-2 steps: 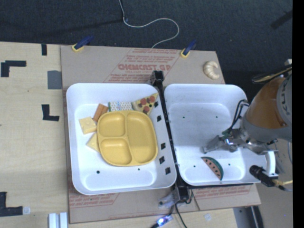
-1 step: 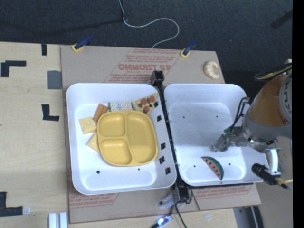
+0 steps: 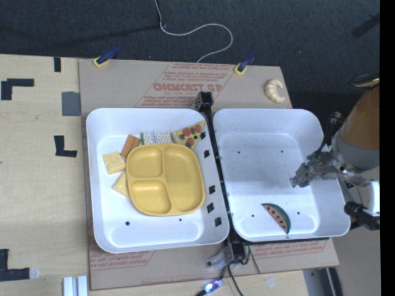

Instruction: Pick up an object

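Small watermelon-slice toy (image 3: pixel 277 217), red w/ green rind, lies flat on floor of right-hand white bin (image 3: pixel 259 137), near its front wall. Grey two-finger gripper (image 3: pixel 302 176) sits above & to the right of it, near bin's right wall, well apart, nothing between the fingers. Can't tell jaw gap, too small & dark. Left-hand white bin (image 3: pixel 102 165) holds yellow divided plastic plate (image 3: pixel 165 179) w/ cracker-like pieces beside it.
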{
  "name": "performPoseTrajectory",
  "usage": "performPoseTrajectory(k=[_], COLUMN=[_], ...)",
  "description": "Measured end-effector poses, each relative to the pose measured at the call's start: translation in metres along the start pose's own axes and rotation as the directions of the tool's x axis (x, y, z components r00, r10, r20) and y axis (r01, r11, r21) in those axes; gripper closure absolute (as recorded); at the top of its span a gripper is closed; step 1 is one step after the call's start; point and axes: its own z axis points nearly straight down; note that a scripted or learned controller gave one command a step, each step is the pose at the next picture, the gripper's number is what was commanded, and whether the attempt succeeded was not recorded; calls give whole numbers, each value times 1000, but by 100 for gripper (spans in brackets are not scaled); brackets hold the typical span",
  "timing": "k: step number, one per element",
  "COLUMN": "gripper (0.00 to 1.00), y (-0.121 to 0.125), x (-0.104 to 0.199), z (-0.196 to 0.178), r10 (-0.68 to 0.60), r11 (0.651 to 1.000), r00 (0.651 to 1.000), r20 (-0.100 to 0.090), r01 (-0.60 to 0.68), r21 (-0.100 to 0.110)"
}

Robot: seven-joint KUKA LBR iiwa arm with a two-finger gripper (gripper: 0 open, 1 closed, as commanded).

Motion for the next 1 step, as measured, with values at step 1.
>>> performPoseTrajectory(k=[1], gripper=[100], y=[-3], x=[-2], z=[-43], r10=[-1], r11=[1000], r00=[1000], r20=[-1], r01=[1], r21=[1])
